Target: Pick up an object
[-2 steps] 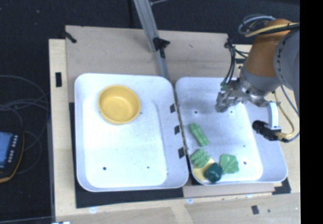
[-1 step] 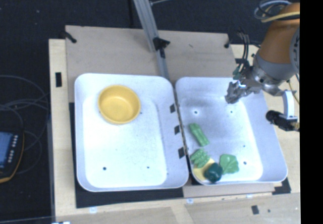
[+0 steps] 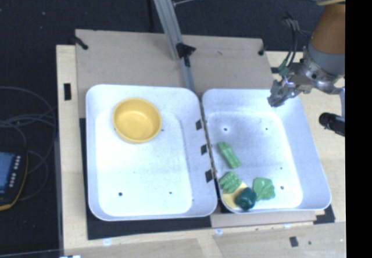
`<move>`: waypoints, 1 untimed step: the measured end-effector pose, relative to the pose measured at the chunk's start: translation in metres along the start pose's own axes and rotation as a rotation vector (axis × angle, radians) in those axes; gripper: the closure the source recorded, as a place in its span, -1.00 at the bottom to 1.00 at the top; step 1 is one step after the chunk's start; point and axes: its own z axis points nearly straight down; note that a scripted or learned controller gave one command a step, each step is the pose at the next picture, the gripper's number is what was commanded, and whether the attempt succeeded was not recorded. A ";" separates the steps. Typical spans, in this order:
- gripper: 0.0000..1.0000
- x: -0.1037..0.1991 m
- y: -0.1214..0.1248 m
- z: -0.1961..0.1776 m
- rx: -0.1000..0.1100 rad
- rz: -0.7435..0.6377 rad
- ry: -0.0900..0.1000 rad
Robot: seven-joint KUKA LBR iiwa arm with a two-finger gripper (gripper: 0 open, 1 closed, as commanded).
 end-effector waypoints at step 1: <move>1.00 0.053 -0.016 -0.006 0.004 -0.003 0.001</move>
